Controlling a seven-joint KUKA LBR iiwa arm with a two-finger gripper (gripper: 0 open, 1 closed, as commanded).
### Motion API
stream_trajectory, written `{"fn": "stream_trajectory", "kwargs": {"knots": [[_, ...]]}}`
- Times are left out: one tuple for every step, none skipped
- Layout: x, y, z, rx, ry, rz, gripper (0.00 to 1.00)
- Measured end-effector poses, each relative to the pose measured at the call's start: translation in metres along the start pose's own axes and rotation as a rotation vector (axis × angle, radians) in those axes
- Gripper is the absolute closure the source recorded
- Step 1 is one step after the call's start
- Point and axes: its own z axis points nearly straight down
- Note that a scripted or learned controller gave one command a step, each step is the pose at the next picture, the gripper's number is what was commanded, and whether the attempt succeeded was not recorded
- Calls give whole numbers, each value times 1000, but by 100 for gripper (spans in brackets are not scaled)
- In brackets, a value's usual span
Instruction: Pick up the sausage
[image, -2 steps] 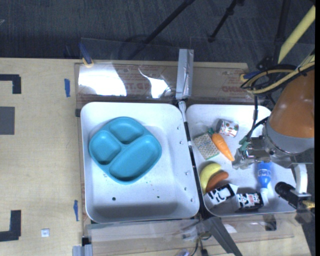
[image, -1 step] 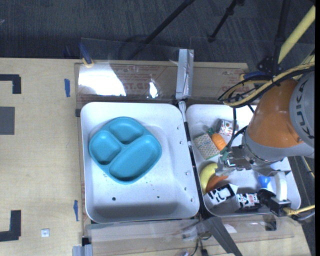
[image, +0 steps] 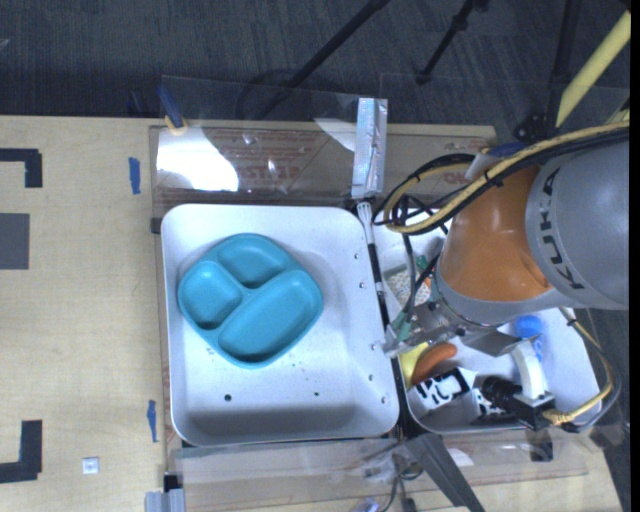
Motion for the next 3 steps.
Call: {"fn": "stream_trajectory", "kwargs": {"knots": [[-30, 6, -19, -6, -3, 177, 100], [25, 8, 0, -1, 0, -73, 100], [24, 17, -247, -4, -3, -160, 100]]}}
